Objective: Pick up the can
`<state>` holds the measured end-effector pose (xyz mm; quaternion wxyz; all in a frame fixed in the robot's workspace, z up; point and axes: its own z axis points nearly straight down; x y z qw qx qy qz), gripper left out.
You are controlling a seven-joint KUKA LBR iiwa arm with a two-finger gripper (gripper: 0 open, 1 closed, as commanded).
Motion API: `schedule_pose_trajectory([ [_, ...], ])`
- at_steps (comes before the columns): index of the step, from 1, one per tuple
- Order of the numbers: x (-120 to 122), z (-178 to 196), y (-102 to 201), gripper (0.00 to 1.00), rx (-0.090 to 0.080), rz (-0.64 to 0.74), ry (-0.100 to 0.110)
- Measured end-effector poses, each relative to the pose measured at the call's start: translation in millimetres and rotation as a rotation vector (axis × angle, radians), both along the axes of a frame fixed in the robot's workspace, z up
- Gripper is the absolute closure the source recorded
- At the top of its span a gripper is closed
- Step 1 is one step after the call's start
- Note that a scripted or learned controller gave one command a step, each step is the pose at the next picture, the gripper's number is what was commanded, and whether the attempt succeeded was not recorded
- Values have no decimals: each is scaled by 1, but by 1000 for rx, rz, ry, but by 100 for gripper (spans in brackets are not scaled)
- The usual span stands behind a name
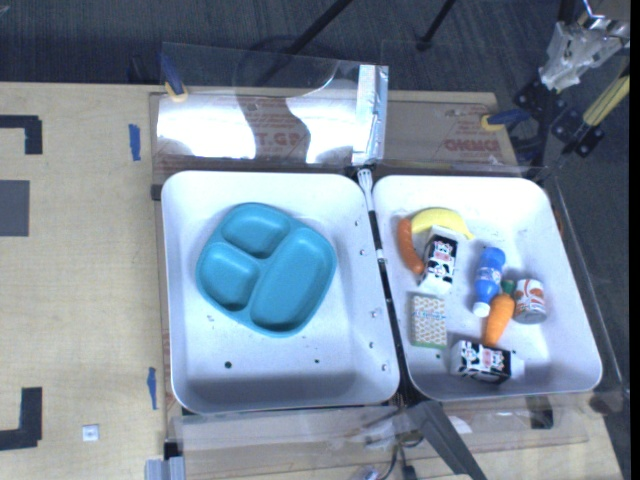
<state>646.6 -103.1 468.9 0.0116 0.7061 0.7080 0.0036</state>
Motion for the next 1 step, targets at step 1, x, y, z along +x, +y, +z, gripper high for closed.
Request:
schedule_pose_trajectory([
  [1,1,11,2,100,-3,4,-6],
])
